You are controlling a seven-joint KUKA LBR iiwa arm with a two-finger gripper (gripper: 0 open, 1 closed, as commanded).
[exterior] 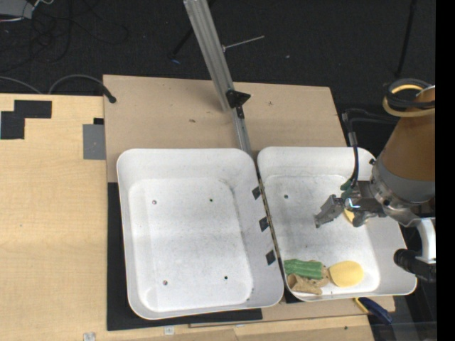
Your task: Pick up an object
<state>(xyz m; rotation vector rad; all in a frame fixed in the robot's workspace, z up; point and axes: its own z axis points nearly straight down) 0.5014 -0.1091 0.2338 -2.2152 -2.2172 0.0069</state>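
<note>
Right bin [313, 169] has the arm's gripper [334, 212] hovering mid-bin, fingers look spread, nothing btwn them. Pick not done yet. Candidates sit well apart at front edge: yellow obj [347, 273], green obj [304, 267], tan scrap [306, 285] (touching each other).

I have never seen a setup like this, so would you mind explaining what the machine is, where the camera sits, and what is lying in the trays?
This is one picture from a camera fixed above a bench, looking down at a slant. The grey and orange shape on the right is a robot arm; its gripper hangs over the right bin. Its job is to pick something up. Two shallow white bins sit side by side. Near the front edge of the right bin lie a green object, a yellow object and a tan object, close together. A small yellow patch shows at the gripper, but I cannot tell what it is or whether anything is held. The left bin is beside it.
</note>
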